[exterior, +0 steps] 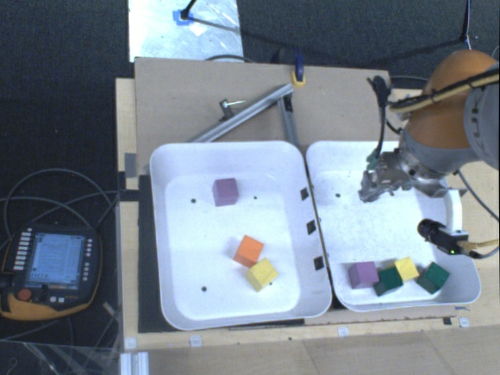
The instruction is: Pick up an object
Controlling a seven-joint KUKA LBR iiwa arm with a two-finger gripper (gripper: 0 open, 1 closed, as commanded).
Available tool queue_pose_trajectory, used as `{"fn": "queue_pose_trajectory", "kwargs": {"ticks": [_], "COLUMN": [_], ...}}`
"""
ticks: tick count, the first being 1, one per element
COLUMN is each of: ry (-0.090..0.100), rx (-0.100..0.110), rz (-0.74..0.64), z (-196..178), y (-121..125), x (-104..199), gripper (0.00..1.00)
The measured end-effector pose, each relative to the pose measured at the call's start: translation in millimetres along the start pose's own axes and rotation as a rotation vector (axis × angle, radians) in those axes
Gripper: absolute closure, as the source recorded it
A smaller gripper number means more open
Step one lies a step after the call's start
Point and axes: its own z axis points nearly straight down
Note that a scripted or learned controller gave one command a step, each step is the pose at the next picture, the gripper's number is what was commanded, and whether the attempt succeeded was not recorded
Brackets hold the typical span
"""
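My gripper [373, 187] hangs over the upper middle of the right bin [344, 158], pointing down and left, with nothing visible between its fingers. Along that bin's front edge lie a purple cube [363, 273], a dark green cube [387, 280], a yellow cube [405, 269] and another green cube [433, 276], all well below the gripper. In the left bin [168, 209] sit a purple cube [226, 191], an orange cube [248, 250] and a yellow cube [262, 274] touching it.
A metal rod [242, 114] lies on the brown board behind the bins. A teach pendant [51, 268] with cables rests at the left. The arm's body [453, 119] looms over the right bin's far right side.
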Motion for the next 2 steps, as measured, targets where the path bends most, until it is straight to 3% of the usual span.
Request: {"fn": "queue_pose_trajectory", "kwargs": {"ticks": [2], "ry": [0.0], "rx": [-0.001], "rz": [-0.002], "z": [4], "y": [-24], "x": [109], "gripper": [1.0]}}
